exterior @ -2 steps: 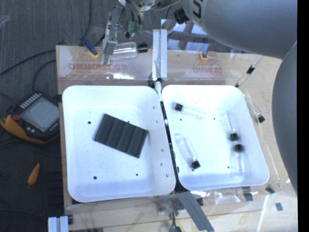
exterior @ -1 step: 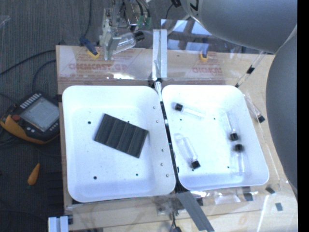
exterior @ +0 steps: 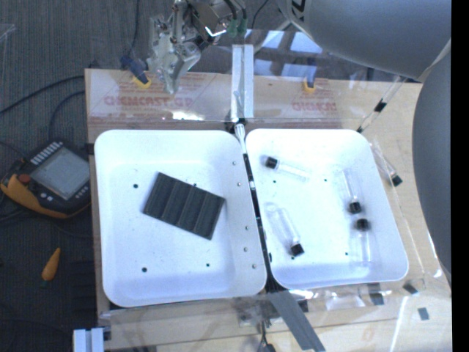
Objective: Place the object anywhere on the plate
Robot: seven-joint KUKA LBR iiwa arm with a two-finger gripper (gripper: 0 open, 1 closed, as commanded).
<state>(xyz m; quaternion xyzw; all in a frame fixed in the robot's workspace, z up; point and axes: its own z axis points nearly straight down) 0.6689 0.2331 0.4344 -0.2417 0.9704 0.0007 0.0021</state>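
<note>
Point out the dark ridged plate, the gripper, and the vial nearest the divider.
dark ridged plate (exterior: 183,205), camera view, centre of its top.
gripper (exterior: 173,79), camera view, at its fingertips.
vial nearest the divider (exterior: 286,229), camera view, clear body.

A teach pendant (exterior: 55,178) lies down-left of the jaws of the gripper (exterior: 172,78); an orange tool (exterior: 49,264) lies farther below them.

Grey rounded arm (exterior: 366,13), black cables, metallic pincer (exterior: 170,68)
</note>
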